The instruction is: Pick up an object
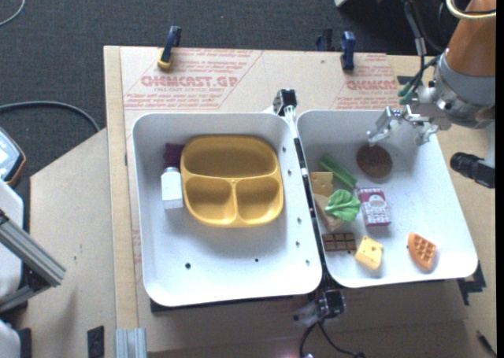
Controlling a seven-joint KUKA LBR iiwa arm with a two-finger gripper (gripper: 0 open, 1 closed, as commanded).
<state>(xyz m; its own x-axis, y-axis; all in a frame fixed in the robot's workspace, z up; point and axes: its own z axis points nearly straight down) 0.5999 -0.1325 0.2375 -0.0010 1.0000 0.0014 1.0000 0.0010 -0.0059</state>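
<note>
The right bin [449, 191] holds several toy foods: a brown round cookie [374, 161], a green leafy piece [343, 204], a red-and-white carton [374, 207], a cheese wedge [368, 253], an orange waffle piece [422, 251], a chocolate bar [339, 241] and a tan cracker [320, 184]. My gripper [403, 128] hangs above the bin's far side, just up and right of the cookie, with its fingers spread open and nothing between them.
The left bin [150, 254] holds a yellow divided plate [231, 179], a small white bottle [172, 188] and a dark maroon item [173, 152] behind it. Clamps [168, 47] sit on the bench's far edge. The arm's orange band [475, 34] rises at the right.
</note>
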